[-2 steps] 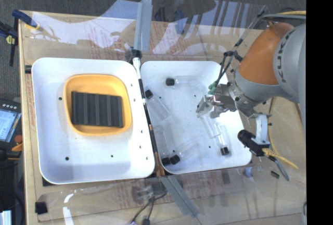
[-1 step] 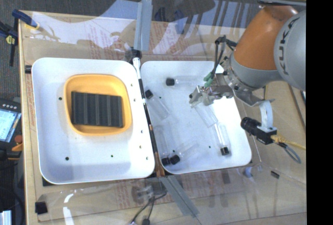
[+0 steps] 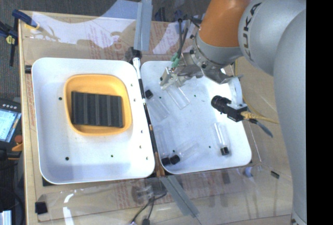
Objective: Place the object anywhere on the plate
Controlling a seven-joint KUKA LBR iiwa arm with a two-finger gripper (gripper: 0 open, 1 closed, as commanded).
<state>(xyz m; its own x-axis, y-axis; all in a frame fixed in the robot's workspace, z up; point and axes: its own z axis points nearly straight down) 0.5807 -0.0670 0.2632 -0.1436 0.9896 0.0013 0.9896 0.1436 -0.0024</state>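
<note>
Camera view, left to right. Left bin (image 3: 47, 156) holds a yellow plate (image 3: 96, 81). A dark ridged slab (image 3: 98, 109) lies on the plate's middle and covers most of it, with yellow rim bare all round. Right bin (image 3: 239, 159), just beside it, has the clutter:
- a small black bit (image 3: 148, 94) near the left wall
- a low tube (image 3: 183, 151), clear with a black end, near the front-left corner
- a right tube (image 3: 220, 136), clear with a black cap, near the right wall and well apart from the first

Claw (image 3: 167, 79) hangs over the bin's upper-left part, with a faint clear piece (image 3: 179, 98) just below it. Apart or together: cannot tell, the tip is lost in glare and metal. Nothing seen gripped.

Task's thing is likely one of the clear tubes, lying in the right bin and not on the plate. Which one is meant, cannot tell. Handling guess: light, stiff, smooth plastic, and round, so it rolls and slips. Best taken across mid-barrel, square to its length, and set down gently or it rolls off the slab.

Hard to read: clear parts nearly vanish on the white. The piece under the claw may be a tube or only a reflection. Arm (image 3: 260, 21) hides the right bin's upper-right corner.
</note>
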